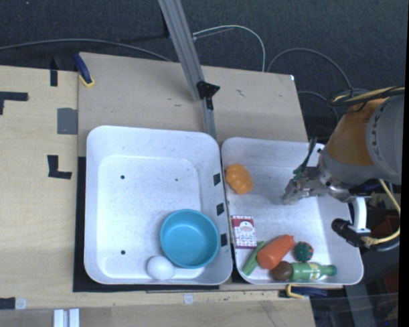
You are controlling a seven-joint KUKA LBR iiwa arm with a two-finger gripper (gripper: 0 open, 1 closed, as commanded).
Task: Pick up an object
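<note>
The tool (pixel 296 190) hangs low over the right bin's (pixel 334 278) bare middle; its grip state cannot be told. The nearest object, an orange toy fruit (pixel 239 179) near that bin's left wall, looks light, smooth, rounded; grasp across its middle.

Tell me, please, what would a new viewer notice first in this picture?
Probably the blue bowl in the left bin, with a white ball touching its near side. Next, the orange-banded arm's gripper over the right bin, and the toy foods, like the carrot, along its near edge.
</note>
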